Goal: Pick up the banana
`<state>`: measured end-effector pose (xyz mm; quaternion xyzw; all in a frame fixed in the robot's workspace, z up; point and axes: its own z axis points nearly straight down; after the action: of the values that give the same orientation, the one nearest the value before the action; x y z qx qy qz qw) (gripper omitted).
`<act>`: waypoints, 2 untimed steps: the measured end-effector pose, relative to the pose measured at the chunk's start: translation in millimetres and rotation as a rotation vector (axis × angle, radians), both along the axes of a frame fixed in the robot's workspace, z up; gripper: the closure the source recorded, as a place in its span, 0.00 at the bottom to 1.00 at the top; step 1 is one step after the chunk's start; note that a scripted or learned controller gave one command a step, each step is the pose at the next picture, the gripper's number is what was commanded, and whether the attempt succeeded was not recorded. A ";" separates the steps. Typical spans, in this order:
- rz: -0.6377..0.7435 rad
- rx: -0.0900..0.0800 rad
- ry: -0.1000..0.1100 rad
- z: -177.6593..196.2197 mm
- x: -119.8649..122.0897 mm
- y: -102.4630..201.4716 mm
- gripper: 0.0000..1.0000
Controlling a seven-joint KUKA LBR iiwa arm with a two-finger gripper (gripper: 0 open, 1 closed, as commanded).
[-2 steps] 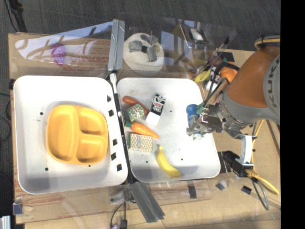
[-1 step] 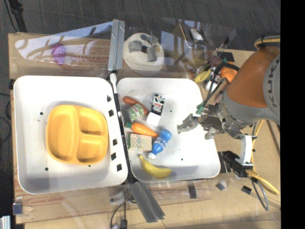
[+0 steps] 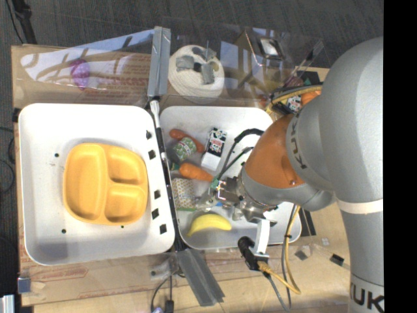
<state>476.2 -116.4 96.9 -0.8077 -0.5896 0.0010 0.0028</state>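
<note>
The yellow banana lies near the front edge of the right bin. My gripper hangs low in that bin, just above and slightly right of the banana. The wrist and its orange band cover the fingers, so nothing shows between them. The banana looks to be resting on the bin floor.
Two carrots, a green item and a small black-and-white carton lie in the right bin behind the gripper. A yellow divided tray sits in the left bin. A white rope coil rests behind the bins.
</note>
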 end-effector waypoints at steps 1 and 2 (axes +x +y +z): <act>-0.008 0.000 -0.002 -4.5 0.5 0.2 0.00; 0.073 -0.001 -0.006 -4.3 1.1 -35.5 0.00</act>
<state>477.3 -152.0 92.6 -0.7856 -0.6187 -0.0007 0.0006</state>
